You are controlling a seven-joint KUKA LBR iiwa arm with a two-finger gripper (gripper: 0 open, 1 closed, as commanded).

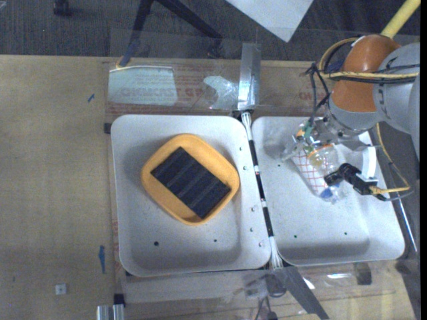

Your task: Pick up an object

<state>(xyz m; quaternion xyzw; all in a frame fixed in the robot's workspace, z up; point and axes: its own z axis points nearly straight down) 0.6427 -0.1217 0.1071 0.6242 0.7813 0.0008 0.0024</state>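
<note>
the gripper (319, 153) sits low at the right bin's (347, 242) far edge over a clear plastic item (325, 172), its jaw state unclear, while an orange-rimmed black tray (190, 179) lies mid left bin (133, 245).

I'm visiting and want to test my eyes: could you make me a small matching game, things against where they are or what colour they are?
Things:
1. yellow tray with dark slats
2. clear plastic item
3. band on the arm
4. office chair base

Descriptions:
A. orange
B. on the floor beyond the bench
C. in the left bin
D. in the right bin, under the gripper

Pairs: 1-C, 2-D, 3-A, 4-B
</note>
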